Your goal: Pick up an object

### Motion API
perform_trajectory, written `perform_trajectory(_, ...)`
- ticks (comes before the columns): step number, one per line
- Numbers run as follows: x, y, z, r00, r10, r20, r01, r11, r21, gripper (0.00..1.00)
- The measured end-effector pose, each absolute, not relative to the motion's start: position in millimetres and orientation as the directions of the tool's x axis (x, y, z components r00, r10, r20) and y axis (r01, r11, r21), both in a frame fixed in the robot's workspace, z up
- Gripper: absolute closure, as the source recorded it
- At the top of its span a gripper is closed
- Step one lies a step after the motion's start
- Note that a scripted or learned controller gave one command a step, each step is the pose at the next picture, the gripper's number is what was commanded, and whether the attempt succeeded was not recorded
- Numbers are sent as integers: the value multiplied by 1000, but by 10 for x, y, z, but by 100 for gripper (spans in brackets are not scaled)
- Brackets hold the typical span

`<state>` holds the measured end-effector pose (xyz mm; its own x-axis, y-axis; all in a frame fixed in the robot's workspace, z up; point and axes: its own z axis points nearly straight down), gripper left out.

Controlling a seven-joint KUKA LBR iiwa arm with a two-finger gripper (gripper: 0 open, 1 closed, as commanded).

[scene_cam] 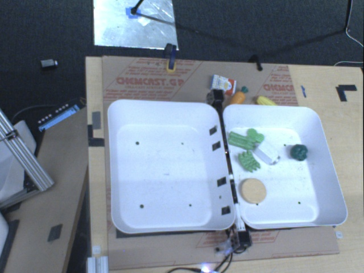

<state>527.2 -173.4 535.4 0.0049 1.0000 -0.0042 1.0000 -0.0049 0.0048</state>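
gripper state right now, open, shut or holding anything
Gripper: out of the camera view, so its state cannot be told; nothing is being lifted from the right bin.

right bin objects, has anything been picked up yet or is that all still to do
Nothing looks done: the tan disc, the dark green ball, the green pieces and the white block all lie in the right bin. Nothing is in hand. The whole pick remains.
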Motion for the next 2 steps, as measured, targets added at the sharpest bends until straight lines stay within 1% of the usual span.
perform_trajectory(1, 4847, -1688, 5355, 0, 1000, 0, 1000, 0, 3, 100)
perform_trajectory(2, 5430, -2084, 5345, 1, 1000, -4, 1000, -1, 4, 100)
